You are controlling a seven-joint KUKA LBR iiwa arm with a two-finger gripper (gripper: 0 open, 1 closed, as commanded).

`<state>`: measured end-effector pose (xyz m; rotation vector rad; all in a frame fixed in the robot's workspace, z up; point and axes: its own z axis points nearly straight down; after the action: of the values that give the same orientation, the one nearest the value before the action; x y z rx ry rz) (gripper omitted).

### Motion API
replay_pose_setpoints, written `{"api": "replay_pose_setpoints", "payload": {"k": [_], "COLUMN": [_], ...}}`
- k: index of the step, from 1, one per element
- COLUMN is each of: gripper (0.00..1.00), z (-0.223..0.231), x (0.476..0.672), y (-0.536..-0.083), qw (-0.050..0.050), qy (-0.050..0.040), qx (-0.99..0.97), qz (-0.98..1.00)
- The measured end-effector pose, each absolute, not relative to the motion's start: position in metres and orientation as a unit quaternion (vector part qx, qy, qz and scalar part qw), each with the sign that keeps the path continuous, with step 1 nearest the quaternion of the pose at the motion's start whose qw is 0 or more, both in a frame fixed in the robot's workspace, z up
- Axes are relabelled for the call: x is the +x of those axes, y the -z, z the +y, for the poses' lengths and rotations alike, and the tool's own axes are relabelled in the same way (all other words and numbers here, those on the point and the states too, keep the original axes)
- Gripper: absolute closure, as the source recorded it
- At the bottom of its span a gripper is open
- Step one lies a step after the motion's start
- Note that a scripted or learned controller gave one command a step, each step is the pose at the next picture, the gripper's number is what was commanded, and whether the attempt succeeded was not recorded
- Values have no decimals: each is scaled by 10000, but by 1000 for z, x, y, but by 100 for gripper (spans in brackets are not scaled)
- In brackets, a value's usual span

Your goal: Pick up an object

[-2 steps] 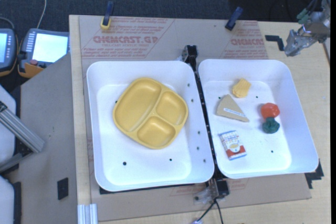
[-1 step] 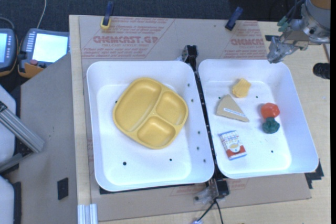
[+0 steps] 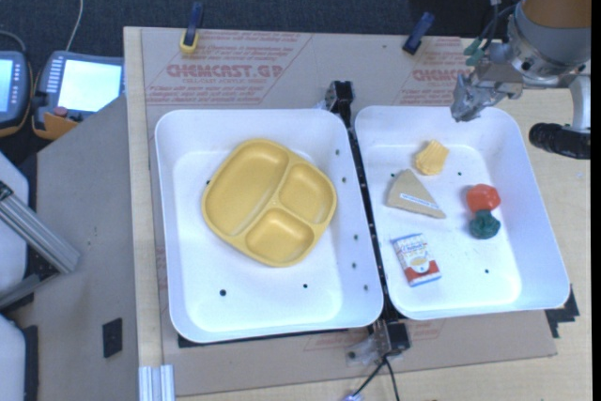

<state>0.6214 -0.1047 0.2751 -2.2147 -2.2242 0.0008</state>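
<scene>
The right bin [image 3: 526,164] holds several small objects: a yellow chunk [image 3: 431,157], a tan wedge with a white label [image 3: 413,196], a red piece [image 3: 483,197] touching a dark green piece [image 3: 485,224], and a small red and white carton [image 3: 415,259]. My gripper [image 3: 467,105] hangs over the bin's far rim, above and to the right of the yellow chunk. Nothing shows between its fingers.
A yellow three-compartment plate [image 3: 270,201] lies in the left bin [image 3: 183,230]. Black clamps [image 3: 340,95] join the bins at the middle. Blue clips [image 3: 192,25] [image 3: 417,32] pin the cardboard at the back. Screens [image 3: 83,85] stand off the bench's left.
</scene>
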Motion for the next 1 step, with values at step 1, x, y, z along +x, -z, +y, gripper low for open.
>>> {"api": "replay_pose_setpoints", "payload": {"k": [1], "gripper": [100], "z": [-54], "x": [605], "y": [-274], "qw": [13], "qy": [-5], "qx": [-7059], "qz": [-7083]}}
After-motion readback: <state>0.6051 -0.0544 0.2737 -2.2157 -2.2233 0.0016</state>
